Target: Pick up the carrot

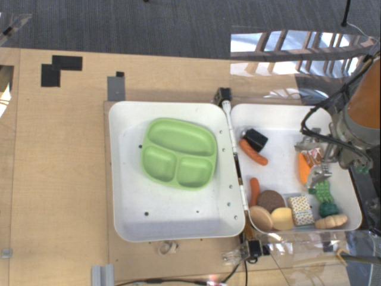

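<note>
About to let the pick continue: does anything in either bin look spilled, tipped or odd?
Nothing looks spilled or broken. The green divided plate sits flat in the left bin. The right bin's toy food is crowded along its near edge, and the carrot lies beside the tool.

Bright, even overhead light; sharp in the middle, softer toward the right edge.

Both white bins point(178, 219) read near overexposed, their floors almost featureless. Soft shadow lies along the left bin's inner walls and under the green divided plate point(178, 152), falling slightly down and left. Strong glare off a reflective panel point(297, 55) beyond the right bin's far edge, showing striped bright reflections. Smaller specular glints on clear plastic at the bench's point(59, 177) near right corner. The arm point(363, 109) at the right edge is blurred and out of focus. The dark floor beyond the bench's far edge shows fine grain and little detail. Bench edges look slightly bowed.
</note>
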Robot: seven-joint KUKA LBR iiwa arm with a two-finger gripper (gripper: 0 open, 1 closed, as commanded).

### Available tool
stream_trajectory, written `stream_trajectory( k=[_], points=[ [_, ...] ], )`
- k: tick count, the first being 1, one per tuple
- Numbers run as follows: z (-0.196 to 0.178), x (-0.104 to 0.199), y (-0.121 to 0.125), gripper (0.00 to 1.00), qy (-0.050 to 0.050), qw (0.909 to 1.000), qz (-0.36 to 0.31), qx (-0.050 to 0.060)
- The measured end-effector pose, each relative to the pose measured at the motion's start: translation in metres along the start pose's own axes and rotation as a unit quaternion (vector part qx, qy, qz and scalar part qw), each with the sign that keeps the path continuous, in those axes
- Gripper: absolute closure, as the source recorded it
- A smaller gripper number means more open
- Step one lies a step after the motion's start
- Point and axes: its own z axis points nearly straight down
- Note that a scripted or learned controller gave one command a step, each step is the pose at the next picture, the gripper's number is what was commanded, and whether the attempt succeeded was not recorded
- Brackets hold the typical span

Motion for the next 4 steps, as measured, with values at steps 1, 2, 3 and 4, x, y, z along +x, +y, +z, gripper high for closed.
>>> stream_trajectory(
  k=[1,2,3,4],
  points=[
    [0.107,-0.039,-0.020,0.00,-0.003,0.9949,-0.100,0.001],
    [0.107,-0.002,0.030,0.00,-0.005,0.9873,-0.159,0.002],
    [0.104,0.036,-0.003,0.00,0.000,0.9986,-0.053,0.000],
    [0.109,-0.034,-0.015,0.00,-0.003,1.0000,-0.008,0.001]
  ],
)
